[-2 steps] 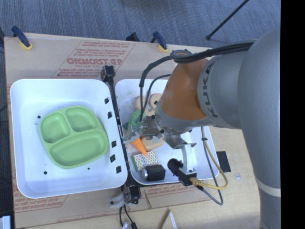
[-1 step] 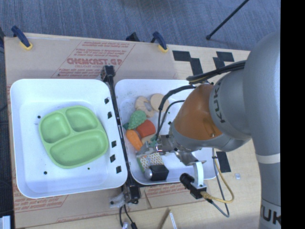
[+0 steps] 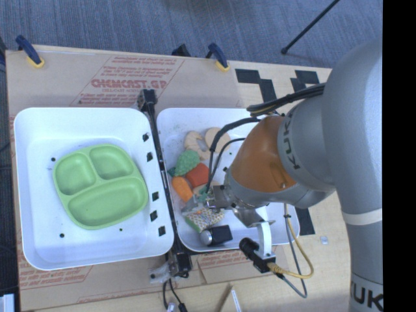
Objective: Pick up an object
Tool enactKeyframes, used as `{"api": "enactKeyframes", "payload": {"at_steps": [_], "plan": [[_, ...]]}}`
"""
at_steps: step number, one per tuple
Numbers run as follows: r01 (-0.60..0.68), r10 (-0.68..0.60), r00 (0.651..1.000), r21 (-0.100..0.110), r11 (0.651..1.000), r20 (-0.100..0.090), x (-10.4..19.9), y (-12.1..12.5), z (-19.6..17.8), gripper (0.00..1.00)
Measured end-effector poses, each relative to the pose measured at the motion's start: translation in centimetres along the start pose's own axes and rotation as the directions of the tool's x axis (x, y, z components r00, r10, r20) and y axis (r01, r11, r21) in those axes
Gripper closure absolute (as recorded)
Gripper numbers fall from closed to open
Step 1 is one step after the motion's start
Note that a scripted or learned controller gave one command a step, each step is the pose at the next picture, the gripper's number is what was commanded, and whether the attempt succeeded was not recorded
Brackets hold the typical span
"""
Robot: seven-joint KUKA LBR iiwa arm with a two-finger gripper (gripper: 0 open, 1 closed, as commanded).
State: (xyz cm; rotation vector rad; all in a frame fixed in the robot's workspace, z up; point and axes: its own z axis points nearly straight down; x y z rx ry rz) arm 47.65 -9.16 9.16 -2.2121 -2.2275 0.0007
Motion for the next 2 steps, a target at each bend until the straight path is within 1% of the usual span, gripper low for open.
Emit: {"api": "enactKeyframes", "payload": {"at_steps": [2], "plan": [[0.000, 0.000, 1.000, 0.000, 1.000, 0.000, 0.00, -0.01, 0.00, 0.00]]}}
